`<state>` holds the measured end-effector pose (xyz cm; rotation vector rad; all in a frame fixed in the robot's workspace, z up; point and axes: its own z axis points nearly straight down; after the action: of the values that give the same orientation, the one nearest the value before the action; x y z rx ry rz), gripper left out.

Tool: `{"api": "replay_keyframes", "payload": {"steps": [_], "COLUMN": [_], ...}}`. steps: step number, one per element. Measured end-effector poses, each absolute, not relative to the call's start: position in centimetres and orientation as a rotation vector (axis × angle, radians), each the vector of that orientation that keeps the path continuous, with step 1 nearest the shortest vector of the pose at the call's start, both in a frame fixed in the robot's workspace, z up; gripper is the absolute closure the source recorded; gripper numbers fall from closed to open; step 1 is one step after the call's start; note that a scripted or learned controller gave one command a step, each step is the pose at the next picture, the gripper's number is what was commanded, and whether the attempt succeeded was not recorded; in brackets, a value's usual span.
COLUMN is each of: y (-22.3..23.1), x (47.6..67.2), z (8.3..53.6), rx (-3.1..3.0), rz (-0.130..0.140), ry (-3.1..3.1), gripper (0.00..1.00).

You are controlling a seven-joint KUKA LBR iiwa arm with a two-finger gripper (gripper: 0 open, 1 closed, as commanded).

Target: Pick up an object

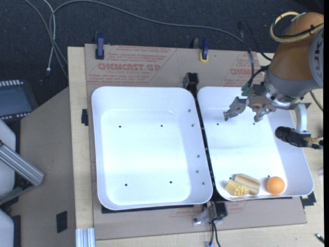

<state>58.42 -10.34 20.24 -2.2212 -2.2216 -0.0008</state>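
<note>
- Nearest the camera, along the front wall of the right bin point(303, 189), three small things are gathered: a yellow corn-like piece point(237, 189), a tan bread-like roll point(247, 180) touching it from behind, and an orange ball point(275, 184) set a little apart to their right.
- These three are judged to be the candidates for the pick, since nothing else is seen in either bin; lying in a low corner against the rim, they would be awkward to approach from the front side.
- To their left, the left bin point(103, 153) is seen side by side with the right one, the two rims nearly touching along the middle, so that a thing could be carried across with a short move.
- Further back, over the rear half of the right bin, the pincer point(247, 110) is held above the white floor, well apart from the three things.
- Its two fingers are seen spread apart with nothing between them, so it is taken as open and empty.
- It is judged that the grasp is not yet begun: the pincer would have to be brought forward and lowered before anything could be closed upon.
- Behind and to the right, the grey arm with its orange band point(303, 32) is seen reaching in over the bin's far corner.
- At the far edge of the surface point(154, 66), two blue clamps point(99, 45) are seen, presumably pinning the board down so the bins do not shift.
</note>
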Motion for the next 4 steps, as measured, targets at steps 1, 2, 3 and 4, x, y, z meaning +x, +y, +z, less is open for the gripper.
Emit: {"api": "replay_keyframes", "payload": {"steps": [1,2,3,4], "y": [-10.3,-8.1,-5.8,-1.2], "x": [58.5,52.4,48.1,48.1], "z": [21.3,24.7,26.8,25.0], "rx": [-2.222,-2.221,-2.220,-2.216], "rz": [-0.002,-0.003,-0.003,0.001], "ry": [-2.223,-2.223,-2.224,-2.225], "gripper": [1.00,1.00,1.00,1.00]}}
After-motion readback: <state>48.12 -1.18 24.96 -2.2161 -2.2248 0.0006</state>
